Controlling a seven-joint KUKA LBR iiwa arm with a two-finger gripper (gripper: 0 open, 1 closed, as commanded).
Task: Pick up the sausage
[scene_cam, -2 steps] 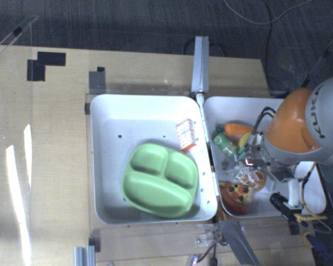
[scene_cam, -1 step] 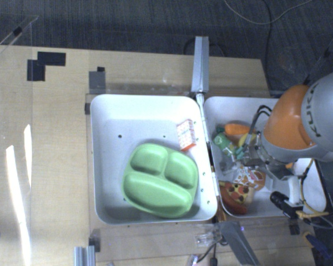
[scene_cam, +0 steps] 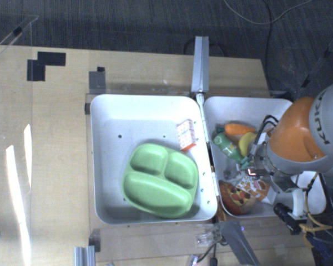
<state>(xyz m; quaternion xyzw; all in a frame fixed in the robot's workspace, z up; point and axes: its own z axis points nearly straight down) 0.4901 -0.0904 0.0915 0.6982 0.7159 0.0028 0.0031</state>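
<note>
The arm's orange band (scene_cam: 299, 134) hangs over the right bin (scene_cam: 277, 103). Its gripper (scene_cam: 250, 169) is low inside that bin, among a heap of toy food. Just left of the gripper lie a green bottle (scene_cam: 226, 146), a yellow banana (scene_cam: 245, 143) and an orange carrot (scene_cam: 238, 129). Directly below the gripper, at the bin's front, sits a reddish-brown rounded item with a patterned top (scene_cam: 240, 197); I cannot tell whether it is the sausage. The wrist covers the bin's right half.
The left bin (scene_cam: 108, 148) holds a green divided plate (scene_cam: 161, 179) and a small red-and-white packet (scene_cam: 186, 134) near the wall between the bins. Black cables (scene_cam: 266, 123) loop off the wrist. A metal post (scene_cam: 201, 65) stands behind the bins.
</note>
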